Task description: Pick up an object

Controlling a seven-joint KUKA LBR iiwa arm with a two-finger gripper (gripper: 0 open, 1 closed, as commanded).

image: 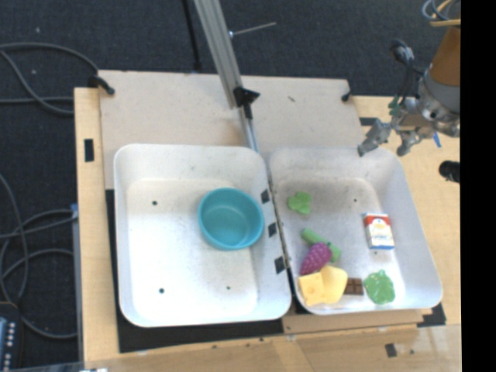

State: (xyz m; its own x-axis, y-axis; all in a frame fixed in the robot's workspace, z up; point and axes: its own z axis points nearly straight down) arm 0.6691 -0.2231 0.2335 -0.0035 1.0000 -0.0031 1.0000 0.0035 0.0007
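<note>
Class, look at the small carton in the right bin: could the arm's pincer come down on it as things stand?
Probably yes. The carton lies apart from the other items, with nothing over it, and the pincer hangs near that bin's far corner.

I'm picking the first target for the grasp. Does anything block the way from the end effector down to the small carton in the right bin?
Nothing visible does. The end effector hangs over the far right corner of the right bin, and the small carton lies alone on bare floor nearer the camera, apart from the green toy.
</note>
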